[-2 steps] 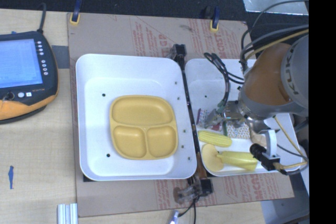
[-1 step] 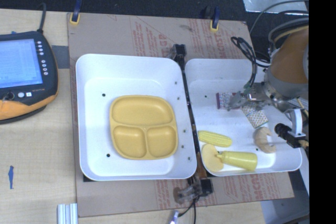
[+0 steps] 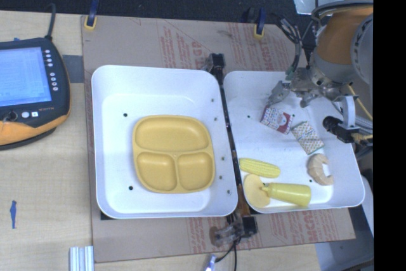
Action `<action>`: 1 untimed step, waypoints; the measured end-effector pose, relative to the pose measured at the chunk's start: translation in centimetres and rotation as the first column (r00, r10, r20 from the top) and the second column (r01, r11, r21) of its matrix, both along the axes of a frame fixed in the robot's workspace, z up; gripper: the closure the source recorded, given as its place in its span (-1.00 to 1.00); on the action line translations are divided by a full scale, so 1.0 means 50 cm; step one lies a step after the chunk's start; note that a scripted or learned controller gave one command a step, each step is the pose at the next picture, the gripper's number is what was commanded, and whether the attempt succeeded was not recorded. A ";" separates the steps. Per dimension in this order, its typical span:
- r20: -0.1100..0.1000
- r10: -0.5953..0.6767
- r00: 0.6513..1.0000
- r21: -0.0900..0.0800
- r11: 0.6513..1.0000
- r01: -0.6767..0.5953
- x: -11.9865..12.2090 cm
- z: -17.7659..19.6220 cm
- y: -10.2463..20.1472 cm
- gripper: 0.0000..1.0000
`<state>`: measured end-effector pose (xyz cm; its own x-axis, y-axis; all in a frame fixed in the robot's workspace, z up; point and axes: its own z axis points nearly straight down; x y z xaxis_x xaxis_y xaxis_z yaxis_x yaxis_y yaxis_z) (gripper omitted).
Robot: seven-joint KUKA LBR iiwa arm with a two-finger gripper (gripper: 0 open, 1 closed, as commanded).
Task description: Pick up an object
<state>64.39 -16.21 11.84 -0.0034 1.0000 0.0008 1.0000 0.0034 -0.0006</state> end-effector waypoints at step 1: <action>-0.003 0.004 1.000 -0.002 1.000 -0.004 -0.042 -0.053 0.046 -1.00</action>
